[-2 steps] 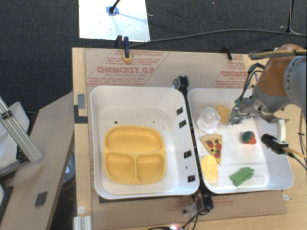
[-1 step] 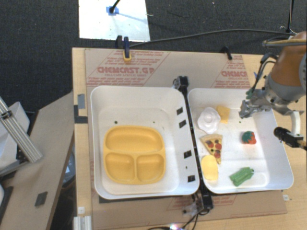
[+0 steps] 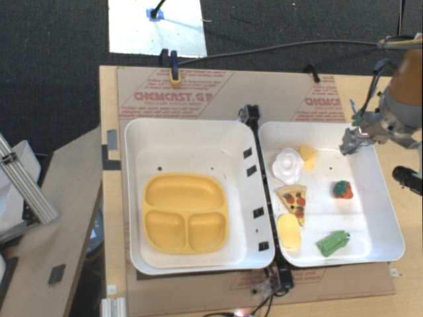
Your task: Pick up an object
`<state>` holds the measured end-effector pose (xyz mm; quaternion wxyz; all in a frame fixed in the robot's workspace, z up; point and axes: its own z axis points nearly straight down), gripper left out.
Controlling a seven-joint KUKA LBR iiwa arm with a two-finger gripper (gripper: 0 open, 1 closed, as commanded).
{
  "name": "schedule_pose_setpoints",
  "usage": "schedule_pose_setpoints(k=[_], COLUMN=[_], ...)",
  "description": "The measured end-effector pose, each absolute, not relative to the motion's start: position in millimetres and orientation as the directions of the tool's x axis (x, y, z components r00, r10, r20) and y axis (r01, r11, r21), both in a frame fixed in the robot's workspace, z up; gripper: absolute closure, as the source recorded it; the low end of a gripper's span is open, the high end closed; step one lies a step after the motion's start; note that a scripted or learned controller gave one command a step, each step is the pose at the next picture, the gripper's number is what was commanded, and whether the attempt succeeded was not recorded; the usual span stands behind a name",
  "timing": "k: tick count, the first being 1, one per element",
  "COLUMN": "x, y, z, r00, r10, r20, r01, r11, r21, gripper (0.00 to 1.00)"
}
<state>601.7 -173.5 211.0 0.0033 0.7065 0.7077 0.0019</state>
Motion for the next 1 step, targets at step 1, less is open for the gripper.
schedule_pose_setpoints(k=[1], x=[602.7], y=[-173.6], z=[219.8], r00=[-0.004], r10=[1.000], r20=[-0.001], r01=[1.000], r11=[0.004], r21=[0.003], gripper=[1.00])
